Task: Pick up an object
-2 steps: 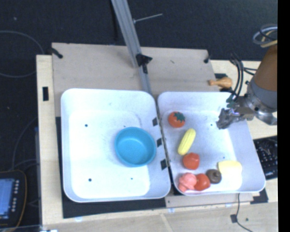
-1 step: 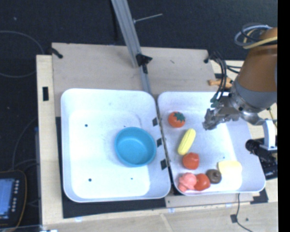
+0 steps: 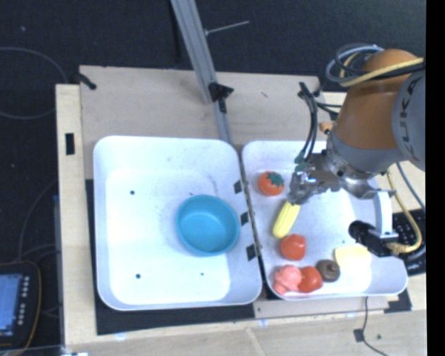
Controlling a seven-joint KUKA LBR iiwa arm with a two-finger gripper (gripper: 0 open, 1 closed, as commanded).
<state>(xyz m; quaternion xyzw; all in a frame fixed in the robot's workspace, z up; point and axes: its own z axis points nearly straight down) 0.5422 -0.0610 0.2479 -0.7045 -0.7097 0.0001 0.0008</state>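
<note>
Half of the claw (image 3: 300,194) is hidden by its own wrist; its opening can't be told, hovering over the corn (image 3: 285,219) in the crowded right bin (image 3: 320,153).

Pincer (image 3: 300,192) just above yellow corn (image 3: 285,219)

Blue bowl (image 3: 207,225); yellow corn (image 3: 285,219); red tomato (image 3: 271,183); white bins (image 3: 119,162).

bowl (image 3: 207,225): glossy blue plastic | bins (image 3: 133,169): smooth white plastic | bench (image 3: 148,102): matt wood
</note>
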